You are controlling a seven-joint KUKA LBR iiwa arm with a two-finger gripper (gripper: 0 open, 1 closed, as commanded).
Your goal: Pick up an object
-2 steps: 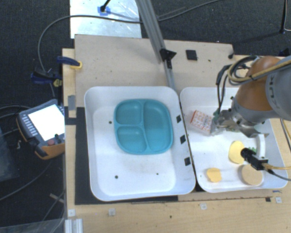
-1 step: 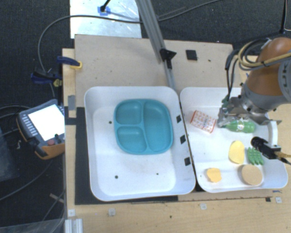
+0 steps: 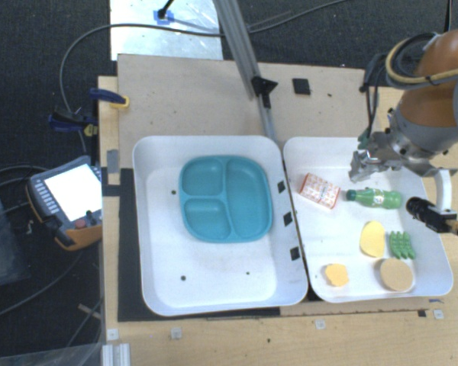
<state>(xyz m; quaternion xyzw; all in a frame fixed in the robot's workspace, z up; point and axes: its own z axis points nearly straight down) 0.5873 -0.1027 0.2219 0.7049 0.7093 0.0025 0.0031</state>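
A smooth green bottle is lying on its side in the right bin, long axis left-right, white cap leftward. The gripper is poised just above; its grip cannot be told.

My arm is grey with an orange band. Below me sit two white bins: one holds a teal divided plate, the other a red-and-white patterned packet, a green bottle, a yellow piece, an orange piece, and a tan round.
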